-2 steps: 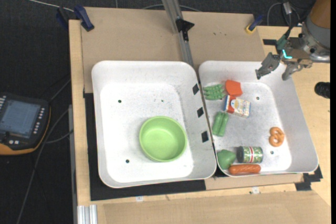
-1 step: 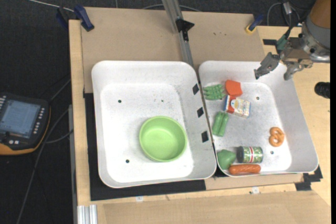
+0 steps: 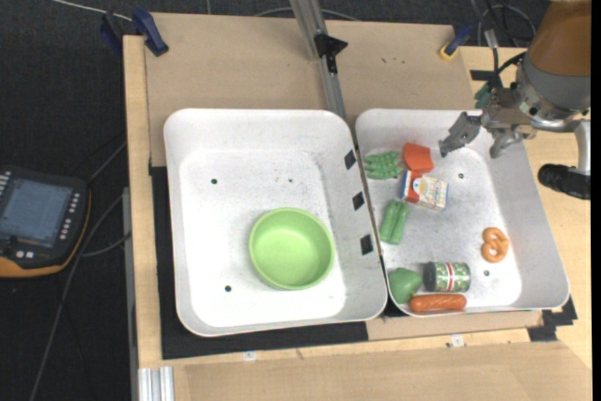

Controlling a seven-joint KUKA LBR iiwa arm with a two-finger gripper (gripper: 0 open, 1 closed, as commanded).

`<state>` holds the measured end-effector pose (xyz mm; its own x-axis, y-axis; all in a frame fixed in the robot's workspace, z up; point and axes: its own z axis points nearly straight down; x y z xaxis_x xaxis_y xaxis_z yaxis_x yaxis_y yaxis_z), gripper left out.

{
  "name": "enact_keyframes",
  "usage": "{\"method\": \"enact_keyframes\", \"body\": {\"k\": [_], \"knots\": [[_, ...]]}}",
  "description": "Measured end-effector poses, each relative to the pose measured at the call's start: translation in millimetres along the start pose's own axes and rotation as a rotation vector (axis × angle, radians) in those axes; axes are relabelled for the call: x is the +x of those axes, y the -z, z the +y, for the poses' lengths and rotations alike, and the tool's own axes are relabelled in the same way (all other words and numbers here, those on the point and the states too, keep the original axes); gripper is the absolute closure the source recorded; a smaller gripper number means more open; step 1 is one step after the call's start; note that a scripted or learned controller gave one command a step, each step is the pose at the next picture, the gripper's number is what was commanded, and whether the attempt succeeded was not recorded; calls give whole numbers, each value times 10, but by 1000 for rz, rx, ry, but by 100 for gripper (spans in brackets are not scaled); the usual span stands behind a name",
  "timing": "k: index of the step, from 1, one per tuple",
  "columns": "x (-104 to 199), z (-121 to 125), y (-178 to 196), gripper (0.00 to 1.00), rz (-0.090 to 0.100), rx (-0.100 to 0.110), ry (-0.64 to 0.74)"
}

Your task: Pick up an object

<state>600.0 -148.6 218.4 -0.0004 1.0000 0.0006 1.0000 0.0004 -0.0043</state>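
Camera view: the gripper hangs over the far edge of the right bin, fingers spread apart with nothing between them
Nearest targets: an orange-red block and a small carton touching each other near the bin's middle, with a green ridged toy just beside them against the left wall
Other objects: green pickle-shaped toy, pretzel near the right wall, a can lying on its side, a hot dog and a green lump at the near edge
Left bin: holds a green bowl
Risk, crowding: the block and carton touch, so a finger may land on one and shove both aside
Risk, rolling: the can looks likely to roll away from closing fingers
Risk, walls: things at the near edge leave little room for a finger
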Motion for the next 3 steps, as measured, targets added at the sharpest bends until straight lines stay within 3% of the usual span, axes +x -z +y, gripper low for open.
{"method": "enact_keyframes", "body": {"k": [2, 3], "knots": [[79, 60, -1108, 0, 0, 0, 0], [74, 74, -974, 100, -1, -6, 0]]}}
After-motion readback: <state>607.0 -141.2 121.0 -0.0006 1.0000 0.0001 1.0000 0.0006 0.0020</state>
